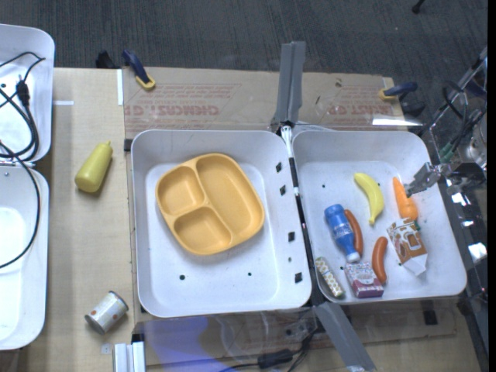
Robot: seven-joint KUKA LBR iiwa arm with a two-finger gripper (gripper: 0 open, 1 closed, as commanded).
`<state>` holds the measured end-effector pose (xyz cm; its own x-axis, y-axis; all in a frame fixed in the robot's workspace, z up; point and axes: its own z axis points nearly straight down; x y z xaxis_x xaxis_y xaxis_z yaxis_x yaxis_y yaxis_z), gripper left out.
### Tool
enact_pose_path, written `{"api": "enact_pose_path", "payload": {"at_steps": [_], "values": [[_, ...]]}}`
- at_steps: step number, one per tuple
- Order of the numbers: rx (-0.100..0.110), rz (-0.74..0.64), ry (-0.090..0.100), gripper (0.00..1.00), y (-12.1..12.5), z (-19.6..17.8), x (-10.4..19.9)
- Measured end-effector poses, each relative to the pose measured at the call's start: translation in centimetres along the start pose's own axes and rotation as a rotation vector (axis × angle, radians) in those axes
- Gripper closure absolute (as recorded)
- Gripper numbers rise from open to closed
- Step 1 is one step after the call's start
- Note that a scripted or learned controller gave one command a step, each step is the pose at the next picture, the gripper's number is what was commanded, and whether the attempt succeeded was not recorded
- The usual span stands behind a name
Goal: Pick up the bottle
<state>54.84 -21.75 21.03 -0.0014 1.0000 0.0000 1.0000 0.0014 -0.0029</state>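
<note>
Two shallow white bins sit side by side on the bench, both smooth plastic with rounded corners. The left bin (155, 285) holds one thing: a yellow plate (209, 202), matte plastic, rounded, divided into three compartments.

The right bin (325, 149) carries the clutter. There is one bottle (341, 231), blue plastic with a white cap, lying on its side near the middle of that bin with the cap toward the front edge. Touching its right side is a reddish sausage (353, 227), and a second sausage (379, 259) lies well to the right of it. One curved yellow banana (370, 195) rests just behind the bottle. One orange carrot (403, 200) lies by the right wall. One small carton (408, 246), printed orange and white, is tipped over below the carrot. A pink wrapped packet (364, 279) and a speckled bar (329, 277) sit along the front edge.

The gripper (425, 178) is at the right bin's far right wall, just beside the carrot's top and well apart from the bottle; it looks metallic, but it is too small and blurred to judge how it stands.

Outside the bins, one yellow squeeze bottle (94, 167) and one small tin can (106, 311) lie on the bench.
</note>
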Motion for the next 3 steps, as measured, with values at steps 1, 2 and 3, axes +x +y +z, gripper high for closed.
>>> {"api": "enact_pose_path", "payload": {"at_steps": [1,2,3], "values": [[0.000,-0.130,0.000,0.00,-0.1,2.1,-0.4],[-0.028,0.253,-0.007,0.00,-0.9,9.7,6.9],[-0.048,0.445,-0.008,0.00,-3.6,10.3,11.6]]}}
